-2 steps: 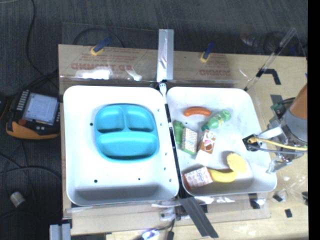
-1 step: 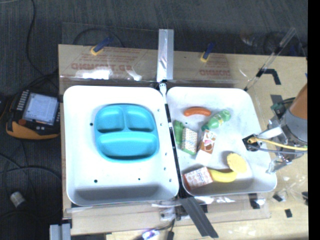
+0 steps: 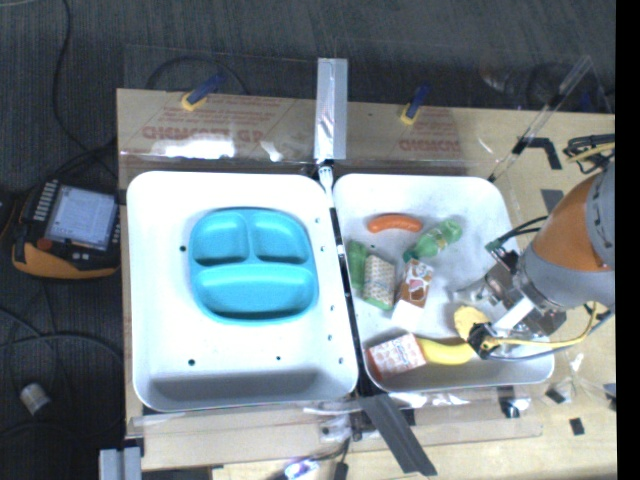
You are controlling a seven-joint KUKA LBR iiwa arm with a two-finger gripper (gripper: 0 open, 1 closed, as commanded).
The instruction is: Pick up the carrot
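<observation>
While the arm waits at the right bin's (image 3: 500, 203) edge, the carrot (image 3: 394, 224) lies untouched on the floor of that bin, up toward twelve o'clock, stretched left to right with both ends bare. From where I stand it looks like a small orange play-food piece, smooth and rounded, so I would judge it light and stiff, and probably a bit slick. It should not crush, but it could roll or squirt out sideways if pinched off-centre.

Its nearest neighbour is the green bottle (image 3: 436, 239), lying just beside the carrot's right end at about four o'clock from it. The green packet (image 3: 377, 279) and the small red-and-white carton (image 3: 416, 284) sit below it, near but apart. That leaves the carrot's middle and left half free, and I would take it there, across the narrow width, fingers coming down on the long sides.

The gripper (image 3: 505, 306) is over at the bin's four o'clock side, well apart from the carrot, low over the banana (image 3: 457, 337) and close to the red-and-white box (image 3: 396, 353). I cannot tell whether its fingers are spread or pressed together; cables and the wrist clutter that spot, and I see nothing pinched.

The left bin (image 3: 150, 368) holds the blue divided plate (image 3: 253, 265), which plays no part yet.
</observation>
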